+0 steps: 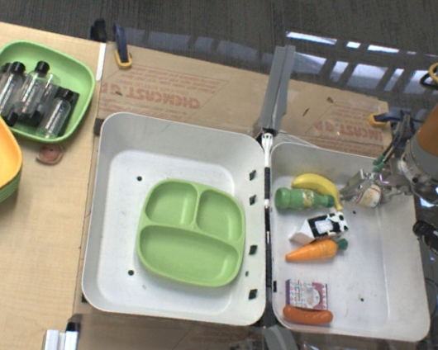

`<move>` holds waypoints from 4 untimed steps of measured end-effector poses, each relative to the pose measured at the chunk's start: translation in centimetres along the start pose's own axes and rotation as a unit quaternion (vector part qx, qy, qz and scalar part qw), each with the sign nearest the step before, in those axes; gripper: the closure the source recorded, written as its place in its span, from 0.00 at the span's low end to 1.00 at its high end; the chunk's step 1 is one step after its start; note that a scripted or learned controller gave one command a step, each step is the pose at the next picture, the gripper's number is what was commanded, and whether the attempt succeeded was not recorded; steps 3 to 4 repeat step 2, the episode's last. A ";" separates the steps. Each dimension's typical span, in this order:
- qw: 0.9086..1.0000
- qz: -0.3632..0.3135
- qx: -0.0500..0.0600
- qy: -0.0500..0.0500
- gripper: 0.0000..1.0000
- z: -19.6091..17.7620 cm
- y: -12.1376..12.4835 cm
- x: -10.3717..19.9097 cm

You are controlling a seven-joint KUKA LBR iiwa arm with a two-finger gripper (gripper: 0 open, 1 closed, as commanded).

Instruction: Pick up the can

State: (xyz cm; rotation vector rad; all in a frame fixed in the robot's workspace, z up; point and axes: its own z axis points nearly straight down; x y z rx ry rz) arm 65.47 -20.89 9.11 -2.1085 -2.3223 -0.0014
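Your gripper [365,190] hovered upper right in the right bin [386,275]; I couldn't tell its finger state. Next, reach the can [306,293], lower centre.

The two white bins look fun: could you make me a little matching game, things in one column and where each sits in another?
Things:
1. green divided plate
2. banana
3. carrot
4. red sausage

Places:
A. at the near edge of the right bin
B. in the middle of the left bin
C. at the far end of the right bin, just above the green bottle
D. mid right bin, below the black-and-white toy

Pairs: 1-B, 2-C, 3-D, 4-A
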 end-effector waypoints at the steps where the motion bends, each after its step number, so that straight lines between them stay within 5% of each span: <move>1: 1.000 0.000 -0.002 -0.003 1.00 -1.2 0.0 -0.2; 2: 0.999 0.040 -0.001 -0.003 1.00 -11.2 -0.1 3.7; 4: 0.999 0.040 -0.001 -0.003 1.00 -11.2 -0.1 3.7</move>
